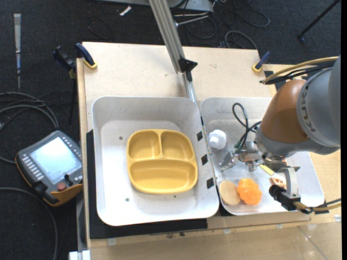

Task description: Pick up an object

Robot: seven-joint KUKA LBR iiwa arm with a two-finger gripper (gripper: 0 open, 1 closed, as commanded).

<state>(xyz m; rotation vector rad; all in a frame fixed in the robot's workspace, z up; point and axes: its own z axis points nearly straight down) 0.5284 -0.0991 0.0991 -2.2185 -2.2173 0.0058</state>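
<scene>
Yellow divided plate [162, 160] sits mid-left bin [103, 145], margins free; no legible writing; gripper [238, 158], pincer state unclear, hovers in the crowded right bin [314, 183] near an orange object [249, 191].

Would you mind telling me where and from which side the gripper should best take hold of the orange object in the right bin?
Probably grip the orange object across its rounded middle, coming from straight above. It lies low near the front wall of the right bin, with a pale tan piece touching its left side, so fingers placed front and back should avoid both. The gripper sits just behind it.
</scene>
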